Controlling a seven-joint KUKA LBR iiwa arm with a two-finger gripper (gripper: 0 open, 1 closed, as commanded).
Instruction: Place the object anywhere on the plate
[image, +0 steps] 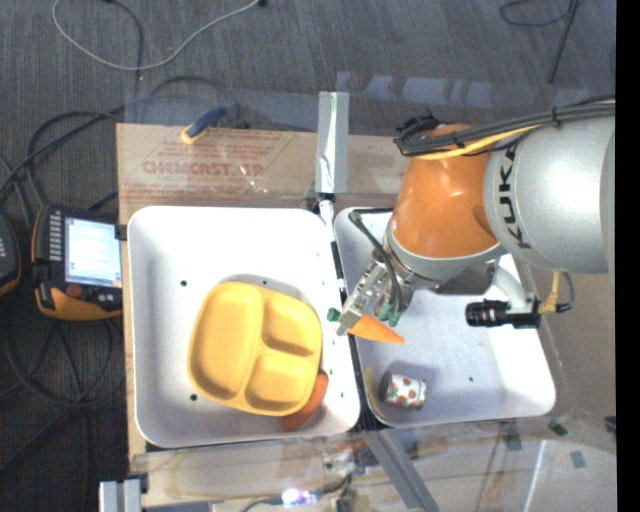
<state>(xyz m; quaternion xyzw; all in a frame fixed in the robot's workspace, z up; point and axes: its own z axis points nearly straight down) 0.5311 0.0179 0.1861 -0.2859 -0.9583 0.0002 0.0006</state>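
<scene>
Hand (362, 310) grasping carrot (378, 329) over right bin (500, 385), near divider. Yellow plate (258, 347) in left bin; carry and release left.

Grey carpet (250, 50) covered the floor, with black cables (110, 45) looping across it toward eleven o'clock. A sheet of brown cardboard (220, 165) (printed with faded lettering) lay under the bench. At nine o'clock sat an orange handheld controller (80, 258), its screen lit.

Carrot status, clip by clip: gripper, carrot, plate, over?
Gripper shut on carrot, above right bin's left edge. Yellow plate in left bin. Bin walls between; small cup nearby.
</scene>
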